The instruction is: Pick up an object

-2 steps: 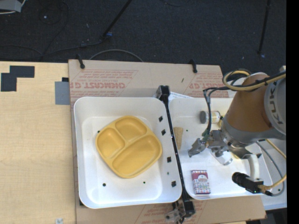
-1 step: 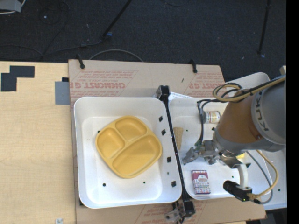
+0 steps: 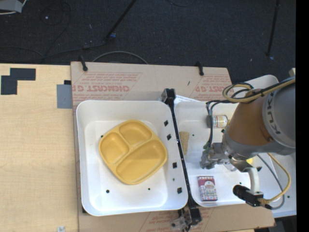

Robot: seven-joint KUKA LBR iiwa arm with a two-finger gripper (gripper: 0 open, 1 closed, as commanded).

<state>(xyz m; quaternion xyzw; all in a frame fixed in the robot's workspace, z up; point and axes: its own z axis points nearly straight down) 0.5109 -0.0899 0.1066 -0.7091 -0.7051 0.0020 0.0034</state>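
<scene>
The arm reaches in from the right over the right bin, and its gripper hangs low near the bin's middle. A small red and white box lies flat on the bin floor just in front of the gripper, apart from it. A small pale cylinder with a yellowish band lies at the back of the same bin, partly behind the arm. A thin tan piece rests by the bin's left wall. Nothing can be seen held in the gripper.
The left bin holds a yellow divided plate near its middle. A black divider bar runs between the two bins. Cardboard lies under the bins, with a wooden bench top to the left.
</scene>
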